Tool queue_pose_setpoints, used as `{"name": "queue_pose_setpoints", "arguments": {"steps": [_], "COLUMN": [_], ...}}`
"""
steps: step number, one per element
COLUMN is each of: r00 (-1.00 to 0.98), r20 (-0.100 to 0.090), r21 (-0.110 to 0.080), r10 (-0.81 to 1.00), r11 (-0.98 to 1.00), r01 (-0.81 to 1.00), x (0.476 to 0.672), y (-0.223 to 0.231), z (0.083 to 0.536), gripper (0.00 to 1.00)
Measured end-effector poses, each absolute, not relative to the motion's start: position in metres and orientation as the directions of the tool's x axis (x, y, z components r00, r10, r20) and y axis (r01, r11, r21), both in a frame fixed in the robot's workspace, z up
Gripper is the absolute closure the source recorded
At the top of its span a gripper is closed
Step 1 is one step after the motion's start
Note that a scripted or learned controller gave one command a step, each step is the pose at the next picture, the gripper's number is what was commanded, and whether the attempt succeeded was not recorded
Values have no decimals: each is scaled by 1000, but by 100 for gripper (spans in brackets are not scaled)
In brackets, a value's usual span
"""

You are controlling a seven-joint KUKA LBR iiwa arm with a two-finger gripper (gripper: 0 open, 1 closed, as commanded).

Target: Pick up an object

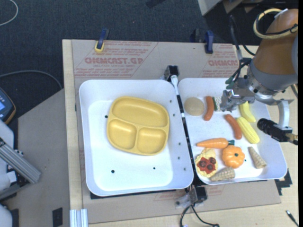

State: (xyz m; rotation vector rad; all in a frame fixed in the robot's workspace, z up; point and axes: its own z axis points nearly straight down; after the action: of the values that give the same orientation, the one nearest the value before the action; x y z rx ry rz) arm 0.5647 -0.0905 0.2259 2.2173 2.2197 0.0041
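Observation:
The right bin (pixel 272 171) holds toy food: a round beige bun (pixel 193 106), a red sausage (pixel 209 108), a second sausage (pixel 233 126), two yellow corn cobs (pixel 248 129) (pixel 246 111), a carrot (pixel 213 143), an orange pumpkin (pixel 233 156), a pizza slice (pixel 206 162), a tan cone (pixel 257 157) and a beige cob (pixel 223 175). My gripper (pixel 229 103) hangs over the bin's upper middle, just right of the first sausage and above the second. Nothing shows between its tips.
The left bin (pixel 92 141) holds a yellow three-compartment plate (pixel 138 125). Blue and yellow clamps (pixel 100 40) (pixel 208 40) grip the cardboard's far edge. A black clip (pixel 171 72) sits between the bins at the back.

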Motion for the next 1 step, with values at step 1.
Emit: {"name": "queue_pose_setpoints", "arguments": {"steps": [1], "r00": [1], "r20": [2], "r21": [-4], "r10": [1000], "r11": [-1], "r01": [1000], "x": [537], "y": [-83], "z": [215], "gripper": [100]}}
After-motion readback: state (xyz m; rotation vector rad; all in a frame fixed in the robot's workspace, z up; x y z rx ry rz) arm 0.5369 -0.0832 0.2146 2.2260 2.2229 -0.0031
